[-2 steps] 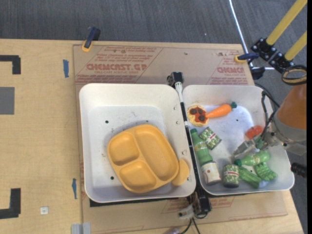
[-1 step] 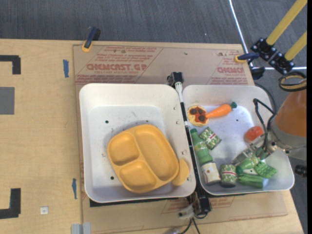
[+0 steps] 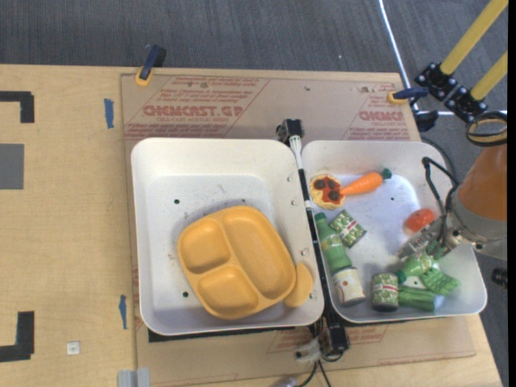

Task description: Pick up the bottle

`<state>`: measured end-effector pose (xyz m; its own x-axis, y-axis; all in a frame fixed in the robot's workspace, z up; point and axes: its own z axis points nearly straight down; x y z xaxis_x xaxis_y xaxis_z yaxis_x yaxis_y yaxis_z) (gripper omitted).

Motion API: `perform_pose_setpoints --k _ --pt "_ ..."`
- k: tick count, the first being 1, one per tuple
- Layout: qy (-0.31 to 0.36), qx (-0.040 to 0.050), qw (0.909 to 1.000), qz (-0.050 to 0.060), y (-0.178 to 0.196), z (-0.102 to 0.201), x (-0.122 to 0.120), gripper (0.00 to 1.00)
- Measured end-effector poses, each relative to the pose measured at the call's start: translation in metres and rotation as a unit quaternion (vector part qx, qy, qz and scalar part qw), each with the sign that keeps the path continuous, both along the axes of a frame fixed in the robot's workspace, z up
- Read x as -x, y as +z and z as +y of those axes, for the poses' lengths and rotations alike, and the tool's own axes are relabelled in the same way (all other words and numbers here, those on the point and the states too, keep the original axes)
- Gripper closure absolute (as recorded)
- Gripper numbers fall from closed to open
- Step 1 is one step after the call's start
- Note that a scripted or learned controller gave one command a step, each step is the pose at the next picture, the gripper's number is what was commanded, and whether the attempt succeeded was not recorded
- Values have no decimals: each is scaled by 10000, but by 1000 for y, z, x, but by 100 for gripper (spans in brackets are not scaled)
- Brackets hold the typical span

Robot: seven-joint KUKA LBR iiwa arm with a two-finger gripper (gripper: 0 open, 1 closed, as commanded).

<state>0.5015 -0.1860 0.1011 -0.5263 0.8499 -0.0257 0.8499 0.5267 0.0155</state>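
The bottle [image 3: 336, 258] lies on its side in the right bin [image 3: 476, 303], close against that bin's left wall, in the lower centre-right of the frame. Its long axis runs nearly up and down the frame, slightly slanted: the green neck end points to the upper left, and the wider white-labelled base points to the lower right. It looks like a small toy of hard plastic, so it is probably light, stiff and somewhat slippery, and being round it may roll when nudged. A sound hold would be across its middle, with the fingers closing from left and right, though the near wall leaves little room on the left side. Just beside it to the upper right lies a small green packet [image 3: 348, 230]; a green can [image 3: 385, 290] lies near its base. Farther right, the gripper [image 3: 425, 248] is low among green toy items [image 3: 427, 285] at the right of the frame; whether it is spread or closed cannot be told. An orange carrot [image 3: 361, 184] lies above.
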Motion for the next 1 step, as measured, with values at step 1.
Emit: perform_pose_setpoints --k 1 --pt "1566 29 9877 31 -10 19 16 100"
